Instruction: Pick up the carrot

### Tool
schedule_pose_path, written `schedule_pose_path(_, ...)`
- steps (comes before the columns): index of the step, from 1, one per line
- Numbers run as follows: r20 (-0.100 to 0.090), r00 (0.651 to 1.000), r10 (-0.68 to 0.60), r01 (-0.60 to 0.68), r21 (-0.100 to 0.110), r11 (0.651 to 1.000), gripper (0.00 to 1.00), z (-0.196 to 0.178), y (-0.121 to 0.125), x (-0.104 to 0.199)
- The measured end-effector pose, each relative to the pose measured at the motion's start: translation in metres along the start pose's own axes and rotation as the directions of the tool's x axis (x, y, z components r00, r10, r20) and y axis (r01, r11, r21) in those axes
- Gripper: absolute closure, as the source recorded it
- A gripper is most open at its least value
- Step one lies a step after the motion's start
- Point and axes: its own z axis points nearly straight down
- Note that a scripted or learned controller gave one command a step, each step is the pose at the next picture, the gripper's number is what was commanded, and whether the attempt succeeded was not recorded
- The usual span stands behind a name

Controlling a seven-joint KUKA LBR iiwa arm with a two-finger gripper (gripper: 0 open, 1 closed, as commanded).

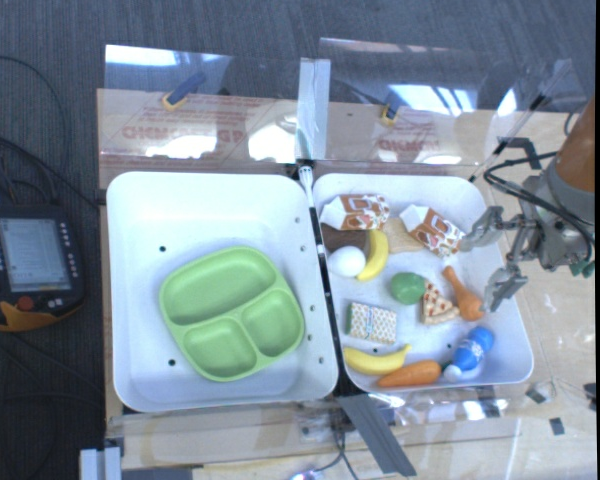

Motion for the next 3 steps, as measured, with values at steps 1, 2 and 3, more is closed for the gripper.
schedule_pose_path(1, 0.024, 0.997, -0.073, 0.073, 0.005, 0.997, 0.00, 0.134, -0.006, 0.016)
schedule_pose_path(2, 0.028, 0.999, 0.019, -0.020, 0.009, 1.000, 0.00, 0.142, 0.028, -0.019)
schedule_pose_path(3, 0.030, 0.987, 0.158, -0.158, 0.005, 0.987, 0.00, 0.142, 0.061, -0.035)
